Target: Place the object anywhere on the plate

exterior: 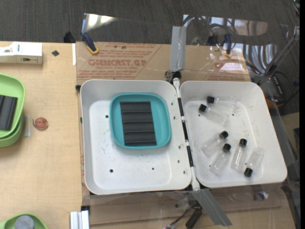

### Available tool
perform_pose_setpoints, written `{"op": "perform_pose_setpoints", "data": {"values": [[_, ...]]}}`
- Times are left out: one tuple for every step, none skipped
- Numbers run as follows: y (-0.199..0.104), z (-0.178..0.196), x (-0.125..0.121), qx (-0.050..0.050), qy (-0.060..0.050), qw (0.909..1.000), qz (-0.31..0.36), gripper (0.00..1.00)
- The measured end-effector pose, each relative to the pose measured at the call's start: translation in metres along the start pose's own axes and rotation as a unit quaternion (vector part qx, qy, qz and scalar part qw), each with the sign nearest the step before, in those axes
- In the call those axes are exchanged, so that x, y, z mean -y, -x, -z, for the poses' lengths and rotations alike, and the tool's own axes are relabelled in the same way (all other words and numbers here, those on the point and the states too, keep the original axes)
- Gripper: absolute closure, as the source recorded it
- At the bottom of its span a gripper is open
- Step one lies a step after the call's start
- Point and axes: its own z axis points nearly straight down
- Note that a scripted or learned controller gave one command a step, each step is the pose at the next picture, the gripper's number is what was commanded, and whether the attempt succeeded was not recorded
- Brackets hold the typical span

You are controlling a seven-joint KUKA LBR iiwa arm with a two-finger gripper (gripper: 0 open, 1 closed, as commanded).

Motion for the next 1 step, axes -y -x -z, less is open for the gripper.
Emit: {"op": "perform_pose_setpoints", "data": {"values": [[0.0033, -0.0002, 0.0007, 0.001, -0.001, 1.0000, 0.003, 0.00]]}}
